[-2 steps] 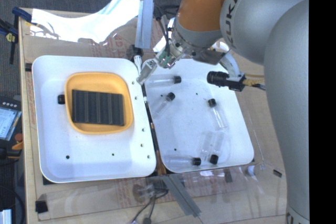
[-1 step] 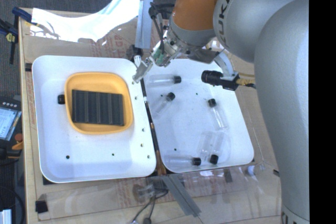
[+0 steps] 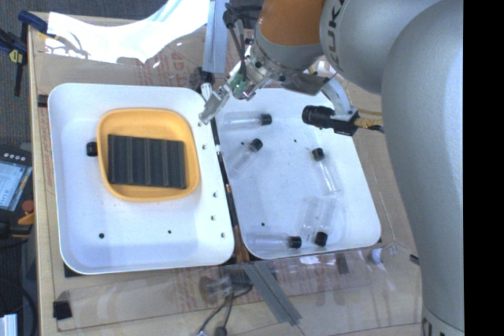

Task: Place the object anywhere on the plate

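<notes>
The gripper (image 3: 209, 108) hangs over the seam between the 2 bins; whether it is clenched or released cannot be told. The nearest vial (image 3: 246, 121) lies just right of it in the right bin (image 3: 358, 177) — the plate (image 3: 148, 153) sits in the left bin (image 3: 71, 232).

Handheld device (image 3: 14, 183): at nine o'clock, beside the bench.
Plastic sheet (image 3: 134, 34): at eleven o'clock, behind the bins.
</notes>
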### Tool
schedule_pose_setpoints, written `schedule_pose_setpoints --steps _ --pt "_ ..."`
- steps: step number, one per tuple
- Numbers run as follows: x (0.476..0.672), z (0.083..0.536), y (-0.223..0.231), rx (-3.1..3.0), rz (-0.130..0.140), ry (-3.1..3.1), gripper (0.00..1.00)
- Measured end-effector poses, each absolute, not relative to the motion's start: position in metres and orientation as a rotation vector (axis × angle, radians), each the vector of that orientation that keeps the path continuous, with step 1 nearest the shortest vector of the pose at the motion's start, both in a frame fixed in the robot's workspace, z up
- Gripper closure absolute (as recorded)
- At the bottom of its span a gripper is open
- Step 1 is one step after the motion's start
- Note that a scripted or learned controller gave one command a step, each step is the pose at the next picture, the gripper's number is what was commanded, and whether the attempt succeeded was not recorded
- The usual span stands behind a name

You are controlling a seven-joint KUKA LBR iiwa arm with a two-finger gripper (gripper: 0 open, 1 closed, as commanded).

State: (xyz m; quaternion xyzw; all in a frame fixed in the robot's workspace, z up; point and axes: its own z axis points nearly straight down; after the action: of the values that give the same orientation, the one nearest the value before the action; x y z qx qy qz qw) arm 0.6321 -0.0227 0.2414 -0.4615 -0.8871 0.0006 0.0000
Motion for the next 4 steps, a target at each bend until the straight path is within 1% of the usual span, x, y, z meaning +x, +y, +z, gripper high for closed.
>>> schedule_pose_setpoints --steps 1,2,3,4 --pt "0.632 0.241 -0.023 -1.45 0.002 -2.787 0.0" --pt "0.604 0.271 0.032 -1.421 0.002 -2.8 0.0" --pt "0.619 0.248 0.029 -1.382 0.005 -2.815 0.0" --pt "0.618 0.245 0.045 -1.248 0.004 -2.877 0.0"
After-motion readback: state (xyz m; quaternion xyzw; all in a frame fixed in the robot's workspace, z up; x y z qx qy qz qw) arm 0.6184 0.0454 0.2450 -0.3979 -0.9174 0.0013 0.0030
